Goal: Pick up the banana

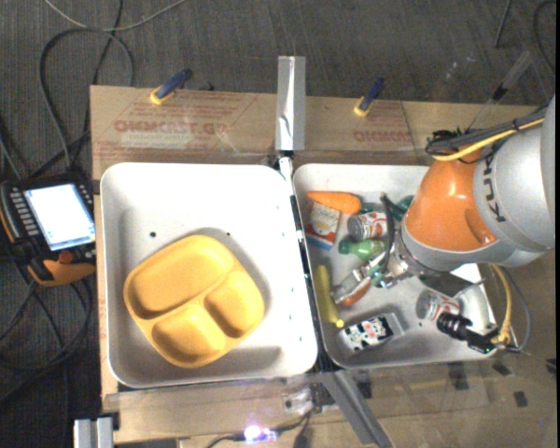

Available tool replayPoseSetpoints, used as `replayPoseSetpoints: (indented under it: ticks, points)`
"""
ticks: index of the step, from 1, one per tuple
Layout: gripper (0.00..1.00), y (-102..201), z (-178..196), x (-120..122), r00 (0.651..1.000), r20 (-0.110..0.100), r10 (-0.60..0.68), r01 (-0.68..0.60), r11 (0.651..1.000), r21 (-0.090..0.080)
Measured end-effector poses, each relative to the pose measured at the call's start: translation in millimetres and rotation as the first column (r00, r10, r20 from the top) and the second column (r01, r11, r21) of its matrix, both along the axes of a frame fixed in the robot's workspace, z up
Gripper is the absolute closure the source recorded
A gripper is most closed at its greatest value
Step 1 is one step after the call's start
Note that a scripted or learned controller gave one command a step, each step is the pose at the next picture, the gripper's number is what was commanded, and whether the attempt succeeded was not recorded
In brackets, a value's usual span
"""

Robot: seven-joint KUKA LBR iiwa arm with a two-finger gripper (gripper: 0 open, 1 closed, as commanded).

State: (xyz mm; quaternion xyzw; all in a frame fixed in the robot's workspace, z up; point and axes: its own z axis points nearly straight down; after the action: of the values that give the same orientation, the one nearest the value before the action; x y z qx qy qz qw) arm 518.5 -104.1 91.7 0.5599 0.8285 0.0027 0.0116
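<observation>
The banana (328,297) is a slim yellow piece lying along the left wall of the right bin (406,348), pointing towards the front. My gripper (371,274) hangs low over the middle of that bin, just right of the banana and slightly behind it. A small orange-red item (354,293) lies between the gripper and the banana. The arm's orange band (448,215) covers the bin's back right part.
Behind the gripper lie a carrot (335,199), a printed packet (324,222), a small can (367,224) and a green bottle (363,247). A black-and-white box (369,329) sits near the front. The left bin (121,194) holds a yellow divided plate (194,297).
</observation>
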Motion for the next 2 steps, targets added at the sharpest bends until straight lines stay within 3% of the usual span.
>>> replayPoseSetpoints:
  ticks: [1, 2]
  points:
    - [0.0, -28.5, -3.0, 77.7, 0.959, -0.014, -0.284, 0.284, 0.959, 0.009]
    - [0.0, -10.1, -1.8, 0.7, 0.997, -0.008, 0.071, -0.071, 0.997, 0.003]
